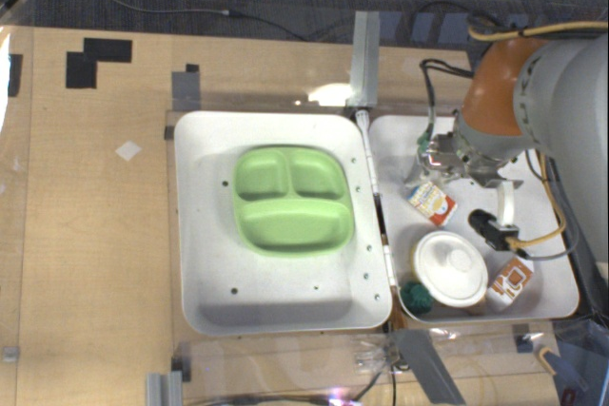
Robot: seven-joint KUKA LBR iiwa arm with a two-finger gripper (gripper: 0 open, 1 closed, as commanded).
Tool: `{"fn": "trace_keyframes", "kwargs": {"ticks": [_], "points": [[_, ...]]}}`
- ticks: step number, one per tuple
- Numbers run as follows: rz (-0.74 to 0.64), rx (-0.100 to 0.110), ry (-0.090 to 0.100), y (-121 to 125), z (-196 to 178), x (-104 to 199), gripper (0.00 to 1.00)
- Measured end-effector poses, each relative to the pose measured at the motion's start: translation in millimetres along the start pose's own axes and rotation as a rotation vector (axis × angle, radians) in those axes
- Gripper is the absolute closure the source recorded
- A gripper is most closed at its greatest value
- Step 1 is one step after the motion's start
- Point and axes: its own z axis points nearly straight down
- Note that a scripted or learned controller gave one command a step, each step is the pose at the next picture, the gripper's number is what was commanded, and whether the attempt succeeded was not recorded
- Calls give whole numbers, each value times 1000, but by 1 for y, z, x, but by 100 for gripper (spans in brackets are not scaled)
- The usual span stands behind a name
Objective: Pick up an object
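Observation:
My gripper (436,159) hangs over the back left part of the right bin (561,299), under the orange-banded wrist. Just in front of it lies a small white carton with orange and blue print (430,202); from this angle I cannot tell whether the gripper touches it. A round white bowl (451,266) sits at the bin's front. A dark green object (415,297) lies against the bowl's front left side. A small orange and white carton (512,280) rests to the bowl's right.
The left bin (205,280) holds a light green divided plate (290,200) near its middle. A metal divider (376,204) runs between the two bins. The arm's grey body covers the right bin's back right part.

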Motion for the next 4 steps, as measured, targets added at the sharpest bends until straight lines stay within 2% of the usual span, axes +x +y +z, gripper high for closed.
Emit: {"fn": "trace_keyframes", "kwargs": {"ticks": [1,2,3,4], "points": [[-64,11,4,-16,-111,52,100],[-64,11,4,-16,-111,52,0],[-71,13,4,-14,-118,53,100],[-71,13,4,-14,-118,53,0]]}}
